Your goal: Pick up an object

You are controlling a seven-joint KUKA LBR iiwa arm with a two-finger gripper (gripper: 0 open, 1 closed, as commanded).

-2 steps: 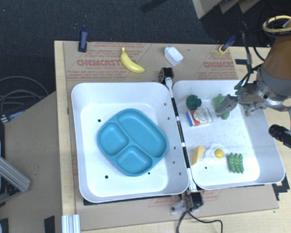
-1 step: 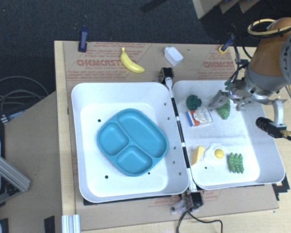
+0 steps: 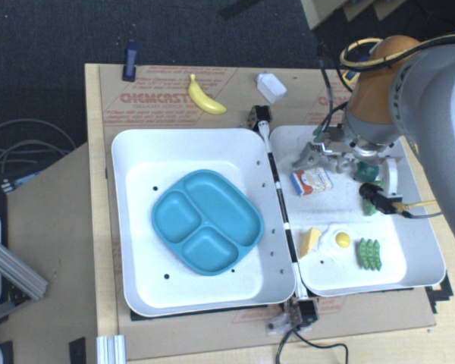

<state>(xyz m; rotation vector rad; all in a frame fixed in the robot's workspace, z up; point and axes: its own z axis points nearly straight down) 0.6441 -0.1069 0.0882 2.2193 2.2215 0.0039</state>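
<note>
End effector point(image 3: 341, 152) low over the right bin's point(image 3: 421, 268) far edge, beside a small carton point(image 3: 312, 181); grip state apparently obscured, cannot tell.

**Plastic and Cardboard Surfaces**

Two white bins point(image 3: 129, 203) looked like smooth, slightly glossy plastic. A blue divided tray point(image 3: 205, 220) appeared matt plastic. The bench point(image 3: 159, 97) beneath was printed brown cardboard. A yellow banana point(image 3: 203, 97) looked shiny plastic.

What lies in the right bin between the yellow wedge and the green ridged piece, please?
In the camera view, a fried-egg toy lies between the yellow wedge and the green ridged piece, on the right bin floor.
</note>
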